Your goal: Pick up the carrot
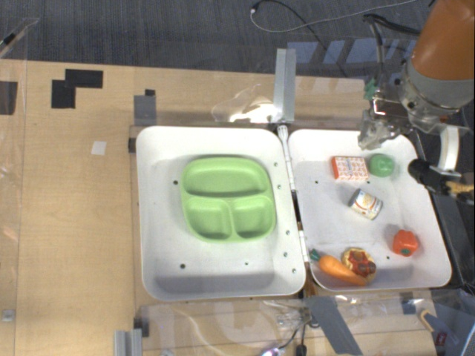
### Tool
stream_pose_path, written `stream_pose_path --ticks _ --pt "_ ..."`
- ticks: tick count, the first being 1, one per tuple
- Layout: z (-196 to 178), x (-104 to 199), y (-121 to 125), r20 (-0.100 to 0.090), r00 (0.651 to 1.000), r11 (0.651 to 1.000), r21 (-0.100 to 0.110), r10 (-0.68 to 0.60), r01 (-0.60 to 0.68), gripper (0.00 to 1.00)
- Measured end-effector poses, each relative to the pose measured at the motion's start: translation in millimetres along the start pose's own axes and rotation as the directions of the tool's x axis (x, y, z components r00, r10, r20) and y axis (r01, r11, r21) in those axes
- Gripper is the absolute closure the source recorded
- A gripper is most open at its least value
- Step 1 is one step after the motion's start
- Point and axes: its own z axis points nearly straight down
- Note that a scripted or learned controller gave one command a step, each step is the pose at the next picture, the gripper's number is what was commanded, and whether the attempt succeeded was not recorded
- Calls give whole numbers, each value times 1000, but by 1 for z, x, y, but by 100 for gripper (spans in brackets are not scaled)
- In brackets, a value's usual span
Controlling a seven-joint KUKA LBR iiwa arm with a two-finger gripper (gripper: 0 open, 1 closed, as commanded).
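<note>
One carrot (pixel 338 269) lies in the near left corner of the right bin (pixel 427 221), its long axis running across the bin, green top toward the divider between the two bins and orange tip toward a round red and yellow piece (pixel 360 262) that touches it. Farther right of the carrot sits one red pepper (pixel 404 242). Beyond the carrot lies one small can (pixel 366 204) on its side, then one red and white box (pixel 349 168) and one green ball (pixel 381 165). One green divided plate (pixel 227 199) sits in the left bin (pixel 159 221). The gripper (pixel 371 136) hangs over the far edge of the right bin, well away from the carrot; whether it is parted or closed I cannot tell.
</note>
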Motion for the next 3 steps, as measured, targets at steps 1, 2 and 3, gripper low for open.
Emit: stream_pose_path --ticks 1,2,3 --pt "-11 1 1 1 1000 1000 -4 -9 9 100" --pt "-23 2 3 1 1000 1000 -8 -18 18 100" --pt "-34 3 4 2 1000 1000 -13 -26 26 100"
